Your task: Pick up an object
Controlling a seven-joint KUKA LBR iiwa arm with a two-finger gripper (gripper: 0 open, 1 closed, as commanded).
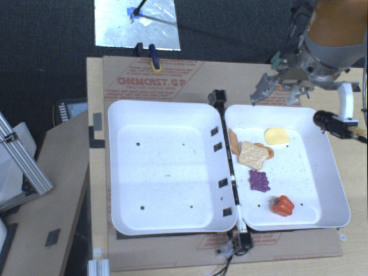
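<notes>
1. Two shallow white bins side by side on a cardboard-covered bench (155,76): left bin (164,165), right bin (322,171). A row of black clips runs along the seam between them.
2. The loose objects all lie in the right bin, five counted.
3. One yellow lemon-like piece (276,135), toward the bin's far side.
4. One tan cracker (252,154), square and speckled, near the middle of the bin's left half.
5. One orange slice-shaped piece (233,141) against the left wall, just beside the cracker; a second orange-brown bit shows at the cracker's right edge, partly hidden, kind unclear.
6. One purple grape cluster (259,181), below the cracker, apart from it.
7. One red-orange pepper-like piece (282,206), nearest the front wall, well apart from the lemon.
8. One arm, grey with orange band, reaching in at upper right. Gripper (275,89) hangs over the bench just beyond the right bin's far rim, above none of the objects. Two fingers visible, spread apart, nothing between them.
9. One foil-like square sheet (137,15) lies beyond the bench, at the top.
</notes>
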